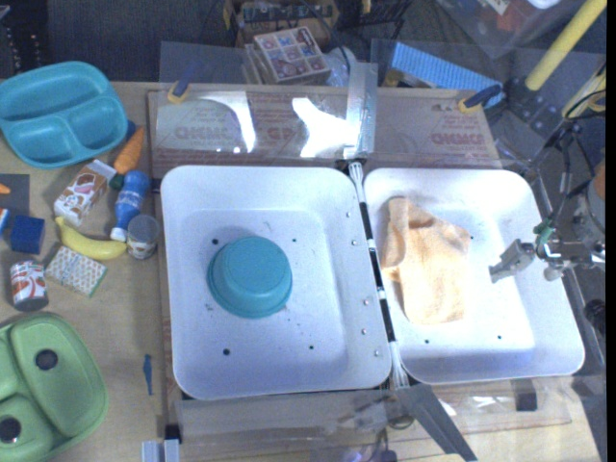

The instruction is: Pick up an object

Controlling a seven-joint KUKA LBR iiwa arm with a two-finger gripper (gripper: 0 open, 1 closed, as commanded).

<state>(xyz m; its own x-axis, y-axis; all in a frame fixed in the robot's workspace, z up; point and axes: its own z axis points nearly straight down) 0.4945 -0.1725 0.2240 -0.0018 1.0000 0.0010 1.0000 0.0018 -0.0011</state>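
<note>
No readable labels. 1 teal bowl (250,276) mid left bin (183,200); 1 tan cloth (423,263) right bin (553,354), left side. Gripper (525,256) at right edge.

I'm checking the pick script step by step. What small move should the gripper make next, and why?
Probably shift toward the cloth. The gripper sits over bare floor near the right bin's right side, nothing between its fingers, and the crumpled tan cloth lies just beside it in that bin. The teal bowl is in the other bin.

Faint mirrored lettering runs across the two cardboard panels (438,138) behind the bins, too washed-out to read; small carton (81,192) print is just blur.
</note>
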